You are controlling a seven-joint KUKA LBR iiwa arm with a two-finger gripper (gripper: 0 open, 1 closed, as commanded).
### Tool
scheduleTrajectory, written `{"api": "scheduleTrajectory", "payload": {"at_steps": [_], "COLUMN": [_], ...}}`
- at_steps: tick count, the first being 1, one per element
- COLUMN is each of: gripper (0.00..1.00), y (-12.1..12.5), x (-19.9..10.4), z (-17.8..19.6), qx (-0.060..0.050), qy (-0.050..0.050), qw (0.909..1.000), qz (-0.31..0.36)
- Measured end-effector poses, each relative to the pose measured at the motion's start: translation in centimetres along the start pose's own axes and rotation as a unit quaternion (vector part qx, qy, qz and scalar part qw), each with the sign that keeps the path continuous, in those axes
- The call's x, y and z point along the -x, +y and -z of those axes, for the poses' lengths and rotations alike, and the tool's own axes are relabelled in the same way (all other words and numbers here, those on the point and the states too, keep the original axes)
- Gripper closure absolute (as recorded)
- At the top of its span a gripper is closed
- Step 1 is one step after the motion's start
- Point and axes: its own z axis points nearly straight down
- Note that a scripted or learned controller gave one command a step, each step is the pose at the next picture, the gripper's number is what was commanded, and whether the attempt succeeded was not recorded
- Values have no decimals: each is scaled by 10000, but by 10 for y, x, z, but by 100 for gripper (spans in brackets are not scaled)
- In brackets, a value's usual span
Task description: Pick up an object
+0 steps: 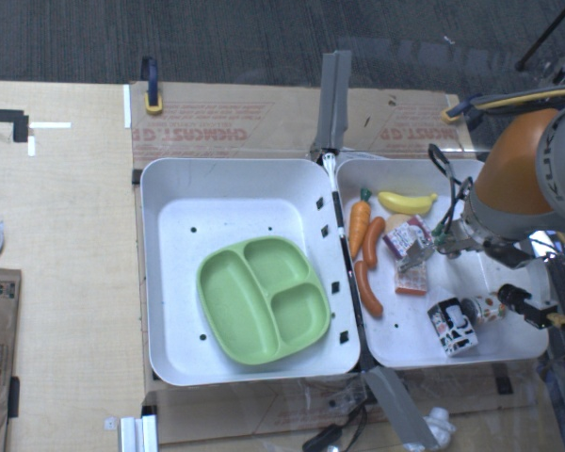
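- You are looking down on a pale wooden tabletop (pixel 66 252) that carries two shallow white bins side by side.
- The left bin (pixel 169 281) holds a green divided plate (pixel 264 298) with three compartments, lying flat and turned at an angle, towards the bin's near right part.
- The right bin (pixel 405 342) holds all the loose things, and the arm (pixel 518 172), grey with its orange band, reaches into it from the right.
- Your hand (pixel 431 245) sits low over the middle of the right bin, just beside a small red and white packet (pixel 405 238); whether its grip is spread or closed cannot be told from this view, and nothing can be seen between its grasping parts.
- A yellow banana (pixel 407 201) lies at the far side of that bin, just behind the packet.
- An orange carrot (pixel 359 222) lies along the bin's left wall, with a reddish sausage (pixel 374 241) just beside it and a second sausage (pixel 368 290) nearer to you.
- A flat red piece (pixel 411 288) lies just below the hand.
- A black and white can (pixel 452 326) lies tilted near the bin's front right, with a small light-coloured bottle (pixel 488 311) touching it on the right.
- A blue and yellow clamp (pixel 151 88) stands on the cardboard behind the left bin.
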Motion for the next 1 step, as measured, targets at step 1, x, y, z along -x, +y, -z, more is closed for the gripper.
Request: {"api": "scheduleTrajectory", "payload": {"at_steps": [1], "gripper": [0], "y": [23], "x": [-22], "z": [70], "qx": [-63], "qy": [14], "qw": [9998], "qz": [-201]}}
